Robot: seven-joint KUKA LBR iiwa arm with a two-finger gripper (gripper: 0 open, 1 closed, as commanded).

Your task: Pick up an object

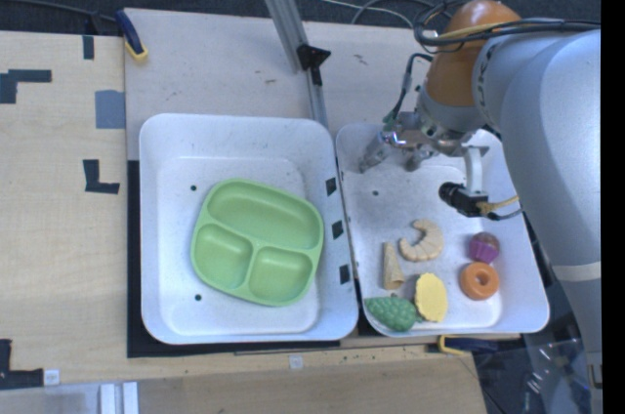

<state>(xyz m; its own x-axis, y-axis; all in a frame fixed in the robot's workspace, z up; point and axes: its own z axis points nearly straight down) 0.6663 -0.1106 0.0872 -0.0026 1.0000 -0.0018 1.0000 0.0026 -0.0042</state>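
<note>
Pincer: the pincer (389, 151) is hanging over the far end of the right bin (366, 207), near the bin's left wall; its two fingers are standing apart, open, with nothing showing between them.

Arm: the grey arm (547, 119) is reaching in from the right, its orange band (469, 51) sitting just far of the wrist.

Candidate things: a tan croissant-shaped piece (424, 241), a pale stick-like piece (392, 266), a yellow piece (431, 297), a green bumpy piece (392, 312), a purple piece (483, 248) and an orange ring (479, 280) are all lying toward the near end of the right bin.

Key relation: every one of these is lying nearward of the pincer; the croissant-shaped piece and the stick-like piece are lying closest, slightly to the right of the pincer's line, with bare bin floor lying between.

Long axes: the stick-like piece is running near-to-far; the croissant-shaped piece is curving with its hollow side facing near-right.

Left bin: the left bin (166, 148) is carrying a green divided plate (257, 241), well apart from the pincer and across the shared walls.

Judgement: the pincer is probably needing to travel nearward and a little right before descending; the stick's near-to-far axis is suggesting fingers closing across it, left to right.

Risk: the near-end pieces are lying close together, so a neighbour is likely getting nudged.
</note>
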